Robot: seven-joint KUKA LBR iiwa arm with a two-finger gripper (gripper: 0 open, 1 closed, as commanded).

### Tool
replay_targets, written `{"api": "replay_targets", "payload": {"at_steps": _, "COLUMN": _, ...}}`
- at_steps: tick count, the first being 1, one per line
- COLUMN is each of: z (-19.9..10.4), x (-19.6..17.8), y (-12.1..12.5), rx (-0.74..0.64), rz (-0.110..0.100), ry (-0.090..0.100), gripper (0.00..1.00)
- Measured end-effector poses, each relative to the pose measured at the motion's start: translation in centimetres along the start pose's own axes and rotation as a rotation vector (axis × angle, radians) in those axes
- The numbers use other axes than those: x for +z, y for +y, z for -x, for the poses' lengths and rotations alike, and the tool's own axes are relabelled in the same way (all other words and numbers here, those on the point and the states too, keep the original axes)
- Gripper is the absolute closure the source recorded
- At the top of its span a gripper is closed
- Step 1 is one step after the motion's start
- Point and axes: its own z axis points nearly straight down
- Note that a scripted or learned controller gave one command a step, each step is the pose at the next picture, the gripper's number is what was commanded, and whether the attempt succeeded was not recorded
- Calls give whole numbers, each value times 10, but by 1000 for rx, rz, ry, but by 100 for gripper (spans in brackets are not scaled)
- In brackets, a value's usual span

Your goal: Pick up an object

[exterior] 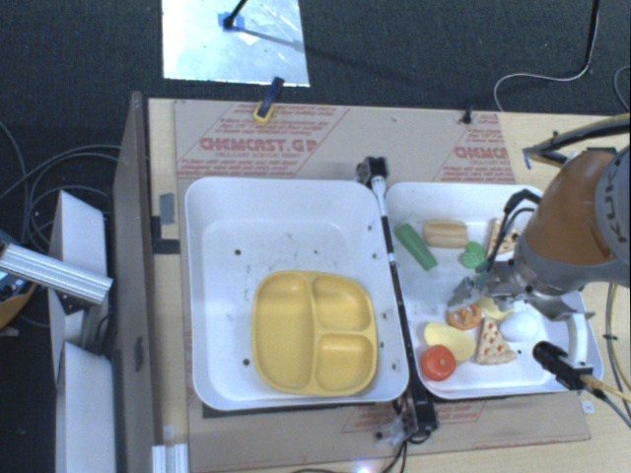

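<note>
The right bin (434, 197) holds several toy foods. Among them are a green stick (416, 245), a tan bread roll (445, 233), a small green piece (473, 256), a brown pastry (463, 316), a yellow slice (449, 338), a red tomato (439, 363), a pizza wedge (490, 344) and a white egg (522, 324). My gripper (475, 289) hangs low over the middle of this bin, just above the brown pastry and beside the small green piece. The arm's grey wrist and orange band (582, 215) hide the bin's right part.
The left bin (227, 264) holds a yellow divided plate (315, 331). A black rail (389, 254) runs between the two bins. Cardboard (296, 141) lies under the bins at the back. Cables (552, 77) trail at the upper right.
</note>
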Motion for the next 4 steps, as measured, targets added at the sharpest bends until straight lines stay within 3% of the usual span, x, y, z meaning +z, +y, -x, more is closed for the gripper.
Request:
{"api": "replay_targets", "payload": {"at_steps": 1, "z": 10, "x": 19, "y": 3, "rx": -2, "rz": 15, "ry": -1, "gripper": 0}}
{"api": "replay_targets", "payload": {"at_steps": 2, "z": 51, "x": -48, "y": 112, "rx": -7, "rz": 26, "ry": -10, "gripper": 0}}
{"api": "replay_targets", "payload": {"at_steps": 3, "z": 13, "x": 24, "y": 60, "rx": -3, "rz": 5, "ry": -1, "gripper": 0}}
{"api": "replay_targets", "payload": {"at_steps": 4, "z": 20, "x": 21, "y": 16, "rx": -1, "rz": 10, "ry": -4, "gripper": 0}}
